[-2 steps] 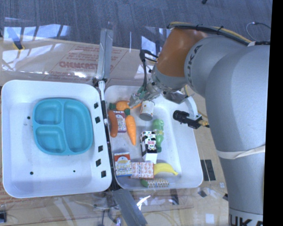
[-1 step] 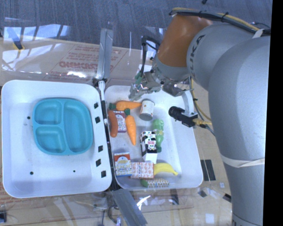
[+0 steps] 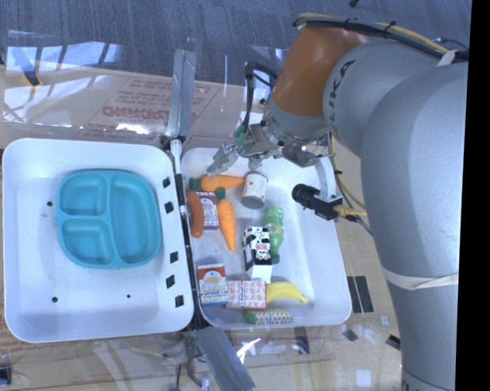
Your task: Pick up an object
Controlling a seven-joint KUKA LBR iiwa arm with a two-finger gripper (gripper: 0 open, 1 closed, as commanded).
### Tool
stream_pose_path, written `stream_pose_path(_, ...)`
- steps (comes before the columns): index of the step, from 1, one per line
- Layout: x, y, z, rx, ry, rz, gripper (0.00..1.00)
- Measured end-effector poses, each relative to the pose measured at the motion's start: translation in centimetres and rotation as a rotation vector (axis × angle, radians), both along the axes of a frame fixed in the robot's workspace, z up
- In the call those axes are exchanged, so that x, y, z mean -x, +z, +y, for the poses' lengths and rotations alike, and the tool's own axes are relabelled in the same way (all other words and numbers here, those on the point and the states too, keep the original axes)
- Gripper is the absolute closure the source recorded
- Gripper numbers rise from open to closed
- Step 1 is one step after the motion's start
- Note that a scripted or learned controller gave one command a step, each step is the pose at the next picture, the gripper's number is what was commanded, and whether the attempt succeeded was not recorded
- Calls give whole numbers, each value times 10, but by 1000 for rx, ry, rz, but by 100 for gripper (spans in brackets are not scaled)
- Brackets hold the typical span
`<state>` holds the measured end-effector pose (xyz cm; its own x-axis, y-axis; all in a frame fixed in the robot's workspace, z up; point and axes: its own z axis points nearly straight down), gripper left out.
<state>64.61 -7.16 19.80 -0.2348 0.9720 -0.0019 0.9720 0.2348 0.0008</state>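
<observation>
Fingers (image 3: 233, 152) — slim, metallic, state I cannot tell — hover over tapered orange carrots (image 3: 225, 222) in the glossy right bin (image 3: 327, 267).

Two bins stand side by side on the bench: the left bin (image 3: 13, 302) holds a divided plate (image 3: 109, 218) lying toward its far half, and the right bin (image 3: 326, 295) holds all the toy food. Near the right bin's far edge a carrot (image 3: 222, 182) lies crosswise with a small can (image 3: 254, 189) just to its right, and the gripper (image 3: 245, 147) hangs above that far edge. Along the bin's left edge lies a sausage (image 3: 195, 214) with a small box (image 3: 209, 211) and a second carrot (image 3: 226, 223) beside it, a milk carton (image 3: 258, 249) sits mid-bin, and at the near edge another box (image 3: 213, 284) lies left of a banana (image 3: 285, 293).
</observation>
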Motion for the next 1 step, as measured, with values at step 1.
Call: stream_pose_path(1,5,-94,-26,0,116,-1,0)
